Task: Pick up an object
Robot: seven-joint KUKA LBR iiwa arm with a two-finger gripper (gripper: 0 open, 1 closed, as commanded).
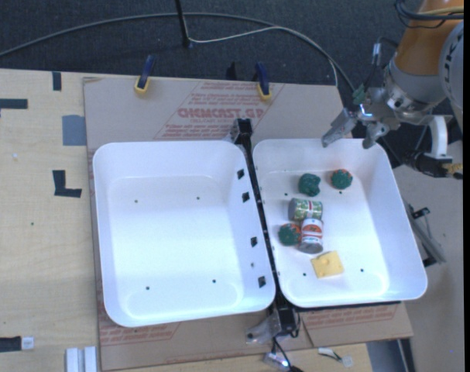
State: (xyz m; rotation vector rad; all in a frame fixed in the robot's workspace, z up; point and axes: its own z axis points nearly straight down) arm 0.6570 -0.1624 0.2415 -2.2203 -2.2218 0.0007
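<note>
Gripper (351,134) hangs at upper right with its fingers spread and holding nothing. The yellow wedge (327,265), lower right of the right bin (397,208), looks light and soft: pinch its flat sides.

Faint red print, perhaps "CHEMCAST GP", on the cardboard sheet (211,111) behind the bins.

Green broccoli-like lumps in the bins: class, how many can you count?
3, all in the right bin: one near its middle top, one right of it, one lower, touching the red-labelled can. None looks hidden.
</note>
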